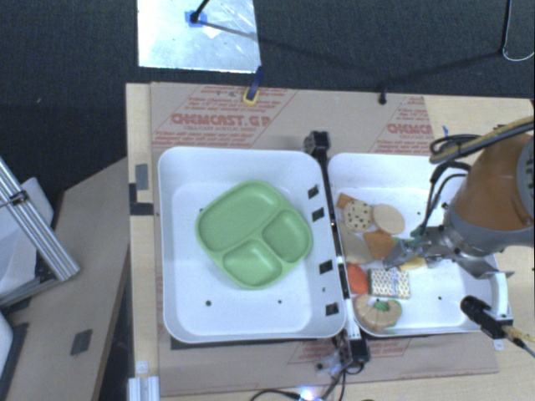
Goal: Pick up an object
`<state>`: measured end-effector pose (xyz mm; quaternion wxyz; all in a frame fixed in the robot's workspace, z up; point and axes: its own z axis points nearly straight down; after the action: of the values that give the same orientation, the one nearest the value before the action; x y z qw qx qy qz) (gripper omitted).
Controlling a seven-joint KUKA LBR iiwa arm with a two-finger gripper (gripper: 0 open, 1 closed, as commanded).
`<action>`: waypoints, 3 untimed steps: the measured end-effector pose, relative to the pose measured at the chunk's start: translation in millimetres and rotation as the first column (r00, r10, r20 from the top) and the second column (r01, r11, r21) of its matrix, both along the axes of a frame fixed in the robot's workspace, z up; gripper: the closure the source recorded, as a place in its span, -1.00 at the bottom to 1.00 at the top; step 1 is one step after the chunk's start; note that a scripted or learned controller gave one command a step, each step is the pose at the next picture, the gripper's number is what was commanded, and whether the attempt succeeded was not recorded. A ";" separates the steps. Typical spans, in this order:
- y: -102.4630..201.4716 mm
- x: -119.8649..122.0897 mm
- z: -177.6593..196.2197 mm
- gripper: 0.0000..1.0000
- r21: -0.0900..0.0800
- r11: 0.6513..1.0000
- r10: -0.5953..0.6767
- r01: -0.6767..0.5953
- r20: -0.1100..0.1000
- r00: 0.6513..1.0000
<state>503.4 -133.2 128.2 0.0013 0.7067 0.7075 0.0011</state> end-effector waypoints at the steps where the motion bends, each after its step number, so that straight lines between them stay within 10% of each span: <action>1: 0.0 2.0 -36.8 -1.00 0.001 1.000 -0.001 0.001 0.001 1.000; 2: 1.6 4.8 -30.8 1.00 0.004 1.000 0.002 -0.002 0.006 1.000; 3: 5.3 6.6 4.8 1.00 0.001 1.000 0.002 -0.002 -0.003 1.000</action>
<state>510.0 -128.0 133.0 -0.0002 0.7059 0.7083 0.0004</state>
